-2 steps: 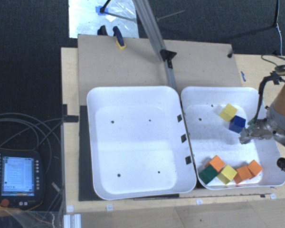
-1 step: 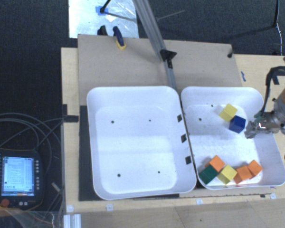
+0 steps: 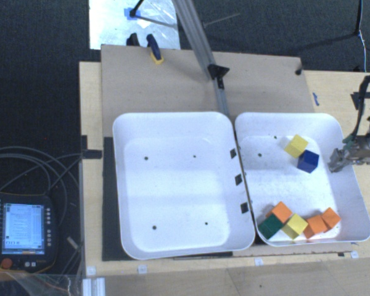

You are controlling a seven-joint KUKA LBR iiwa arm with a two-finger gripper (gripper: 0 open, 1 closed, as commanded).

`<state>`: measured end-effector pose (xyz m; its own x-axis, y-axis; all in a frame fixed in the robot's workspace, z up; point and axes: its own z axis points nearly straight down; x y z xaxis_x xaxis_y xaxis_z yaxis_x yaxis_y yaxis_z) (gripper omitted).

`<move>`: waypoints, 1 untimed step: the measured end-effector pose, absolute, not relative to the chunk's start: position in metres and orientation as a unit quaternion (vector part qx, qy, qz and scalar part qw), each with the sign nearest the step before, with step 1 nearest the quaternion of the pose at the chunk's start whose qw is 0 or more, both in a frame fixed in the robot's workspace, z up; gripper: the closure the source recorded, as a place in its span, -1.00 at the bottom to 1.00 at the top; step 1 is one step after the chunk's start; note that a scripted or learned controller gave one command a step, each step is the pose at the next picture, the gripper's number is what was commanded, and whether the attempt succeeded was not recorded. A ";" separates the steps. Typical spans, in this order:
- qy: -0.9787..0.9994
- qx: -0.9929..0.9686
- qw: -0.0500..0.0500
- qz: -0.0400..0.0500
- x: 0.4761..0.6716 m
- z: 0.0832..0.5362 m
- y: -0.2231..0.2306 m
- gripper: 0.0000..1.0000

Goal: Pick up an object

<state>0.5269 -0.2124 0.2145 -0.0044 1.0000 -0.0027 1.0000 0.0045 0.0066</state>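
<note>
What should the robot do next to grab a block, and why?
Probably slide the end effector a little left and lower it over the blue block. The end effector sits at the right rim of the right bin with nothing visibly between its fingers. The blue block is the closest one, though the yellow block touches it, so aim carefully.

Legible text: none. Black handheld control pendant with lit screen (image 3: pixel 21 230), left of bench: display lines present, too small and blurred to read.
</note>
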 end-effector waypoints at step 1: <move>0.709 0.705 0.003 0.001 0.528 0.248 -0.213 1.00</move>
<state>0.5284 -0.2129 0.2477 -0.0055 1.0000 -0.0023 1.0000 0.0056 0.0057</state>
